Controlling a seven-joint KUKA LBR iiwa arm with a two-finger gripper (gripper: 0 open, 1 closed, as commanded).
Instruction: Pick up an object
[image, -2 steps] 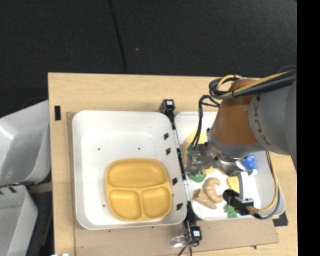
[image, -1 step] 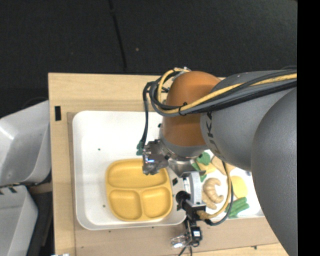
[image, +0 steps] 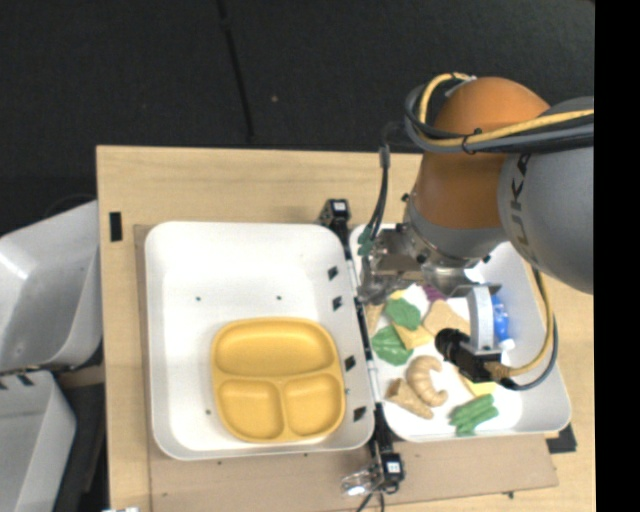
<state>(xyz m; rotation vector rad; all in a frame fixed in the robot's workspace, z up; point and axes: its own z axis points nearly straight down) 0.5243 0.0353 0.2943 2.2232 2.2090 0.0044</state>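
My gripper (image: 374, 278) hangs over the upper left corner of the right bin (image: 545, 400), close to the wall between the two bins. The grey arm with its orange band (image: 480, 150) covers the bin's far half. Just below the gripper lie a green leafy piece (image: 405, 312) and a second green piece (image: 388, 346). Further toward the front are a tan croissant (image: 426, 384) and a green pea pod (image: 472, 413). Pale yellow wedges (image: 446, 320) lie among them. I see nothing held in the gripper.
A yellow divided tray (image: 275, 380) lies in the left bin (image: 190, 270), toward its front. A blue and white bottle (image: 491, 320) lies at the right of the right bin, and a small purple piece (image: 433, 294) peeks out under the wrist.
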